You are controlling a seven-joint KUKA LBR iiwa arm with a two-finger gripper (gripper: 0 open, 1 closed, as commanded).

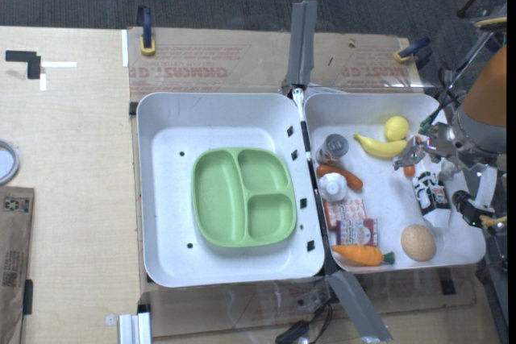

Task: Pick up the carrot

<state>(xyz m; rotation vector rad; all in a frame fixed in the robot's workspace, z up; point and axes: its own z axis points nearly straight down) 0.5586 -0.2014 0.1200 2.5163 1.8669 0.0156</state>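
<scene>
Carrot (358, 254) at near edge of right bin (451, 258), beside egg (418, 242), gripper (413, 157) above banana (379, 145), jaw state unclear, green plate (242, 197) in left bin (161, 173)

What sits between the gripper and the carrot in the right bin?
In the camera view, a tan egg lies between the gripper and the carrot, with bare white bin floor around it.

Red mirrored lettering on cardboard (242, 64), perhaps "CHEMCRAFT", recycling symbol on brown box (14, 254)
</scene>
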